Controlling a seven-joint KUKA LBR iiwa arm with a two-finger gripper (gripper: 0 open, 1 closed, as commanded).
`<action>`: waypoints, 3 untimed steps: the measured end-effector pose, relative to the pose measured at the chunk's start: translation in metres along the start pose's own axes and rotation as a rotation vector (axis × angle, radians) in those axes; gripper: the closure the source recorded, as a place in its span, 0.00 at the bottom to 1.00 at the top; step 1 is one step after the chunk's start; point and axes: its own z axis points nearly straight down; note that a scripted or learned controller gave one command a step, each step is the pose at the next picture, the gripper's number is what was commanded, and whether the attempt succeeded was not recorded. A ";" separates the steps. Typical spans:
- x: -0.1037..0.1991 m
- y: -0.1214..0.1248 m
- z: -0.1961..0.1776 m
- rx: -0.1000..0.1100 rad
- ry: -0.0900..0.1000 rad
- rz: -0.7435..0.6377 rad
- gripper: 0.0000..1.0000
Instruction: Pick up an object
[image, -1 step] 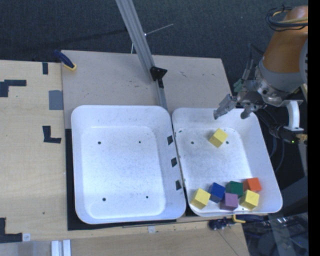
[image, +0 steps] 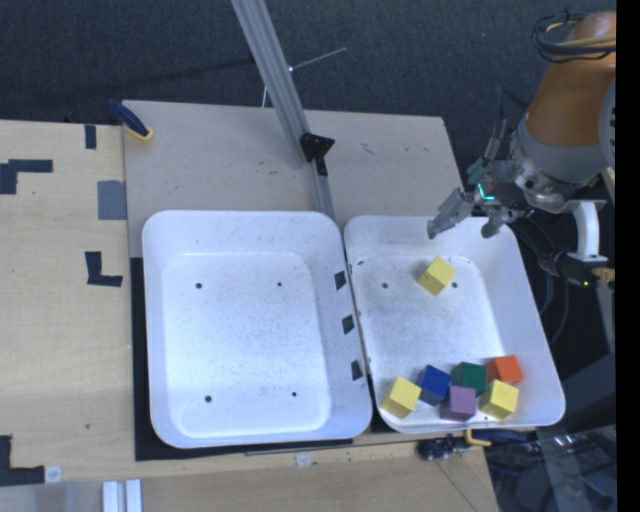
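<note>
My gripper (image: 468, 218) hangs over the far edge of the right bin (image: 395, 240), its two fingers spread wide with nothing between them. A yellow cube (image: 436, 276) lies alone in the right bin, a little below and left of the gripper. Along the bin's near edge sits a cluster of cubes: yellow (image: 402, 396), blue (image: 434, 383), purple (image: 461, 401), green (image: 468, 377), orange (image: 506, 369) and another yellow (image: 501, 399).
The left bin (image: 160, 240) stands beside the right one. A slanted metal pole (image: 285, 85) rises from behind the bins. A blue-and-yellow tool (image: 130, 120) lies on the bench at the far left.
</note>
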 end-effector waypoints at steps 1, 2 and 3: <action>0.003 -0.001 0.065 0.007 0.000 0.001 0.00; 0.008 -0.002 0.110 0.005 0.000 0.001 0.00; 0.019 -0.002 0.162 0.006 0.000 0.002 0.00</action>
